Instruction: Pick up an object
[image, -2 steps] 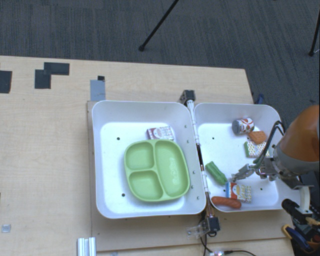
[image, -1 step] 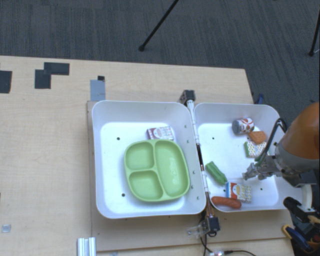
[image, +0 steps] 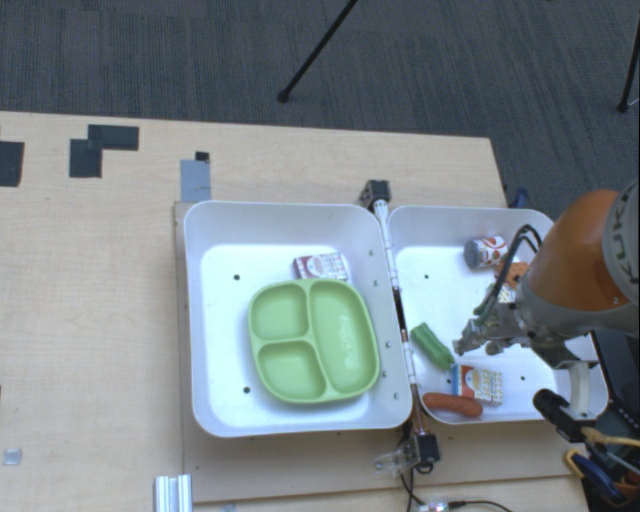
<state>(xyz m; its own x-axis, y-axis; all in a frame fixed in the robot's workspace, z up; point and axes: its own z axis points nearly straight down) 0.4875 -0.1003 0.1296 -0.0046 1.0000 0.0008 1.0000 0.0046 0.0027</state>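
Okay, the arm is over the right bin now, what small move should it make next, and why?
Probably a short straight descent. The gripper hovers in the right bin, between the green object and the small carton, with nothing seen held. Lowering toward the green object, which lies apart from the others, seems the easiest try.

A pale wooden bench top (image: 90, 330) is seen filling the near and left of the scene. Dark rectangular patches (image: 100, 148) are set on its far left part. Beyond its far edge, a dark grey carpeted floor (image: 180, 50) is spread. A thin black stand leg (image: 318, 50) is slanted across that floor.
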